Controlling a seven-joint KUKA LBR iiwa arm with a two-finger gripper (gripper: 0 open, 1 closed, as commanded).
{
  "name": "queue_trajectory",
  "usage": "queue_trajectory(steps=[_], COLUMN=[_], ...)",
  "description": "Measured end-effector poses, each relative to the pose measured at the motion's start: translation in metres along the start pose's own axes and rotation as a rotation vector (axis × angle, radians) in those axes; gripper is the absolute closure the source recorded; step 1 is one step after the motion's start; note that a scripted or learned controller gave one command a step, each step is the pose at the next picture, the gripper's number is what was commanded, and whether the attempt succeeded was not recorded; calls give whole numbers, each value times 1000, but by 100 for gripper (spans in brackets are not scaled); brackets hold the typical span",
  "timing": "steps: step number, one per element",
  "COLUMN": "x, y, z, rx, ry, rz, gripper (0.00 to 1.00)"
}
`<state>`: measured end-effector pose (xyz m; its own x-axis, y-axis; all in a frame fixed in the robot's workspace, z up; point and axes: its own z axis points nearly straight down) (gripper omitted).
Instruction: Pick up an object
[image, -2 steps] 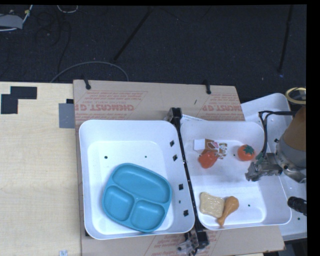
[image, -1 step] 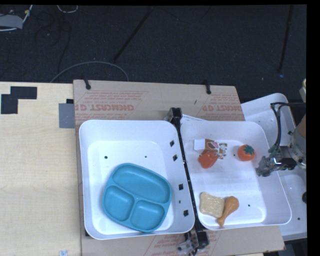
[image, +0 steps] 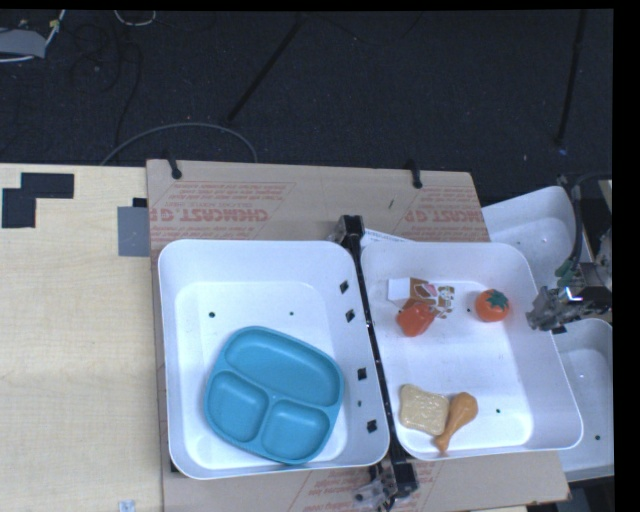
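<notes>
The right bin (image: 545, 400) holds several toy foods. A red fruit (image: 416, 319) lies beside a small printed packet (image: 437, 296) and a white card (image: 399, 289). To their right sits an orange tomato (image: 491, 305) with a green top. Near the front lie a slice of toast (image: 423, 409) and a chicken drumstick (image: 458, 416), touching each other. My gripper (image: 560, 306) hangs at the far right, just outside the right bin's right wall, level with the orange tomato. Nothing shows in its grasp.
The left bin (image: 185, 300) carries a blue divided plate (image: 273, 393). A black divider strip (image: 362, 330) runs between the bins. Cardboard (image: 300, 205) lies under both, and a white moulded surface (image: 590, 370) lies right of the bins beneath the arm.
</notes>
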<state>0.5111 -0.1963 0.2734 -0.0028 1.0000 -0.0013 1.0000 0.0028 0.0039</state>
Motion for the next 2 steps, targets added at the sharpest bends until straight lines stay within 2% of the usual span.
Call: queue_trajectory(steps=[1, 2], x=[58, 107], y=[-9, -8], z=[14, 12], rx=[8, 7], ry=[4, 4], rz=[-2, -2], gripper=[100, 100])
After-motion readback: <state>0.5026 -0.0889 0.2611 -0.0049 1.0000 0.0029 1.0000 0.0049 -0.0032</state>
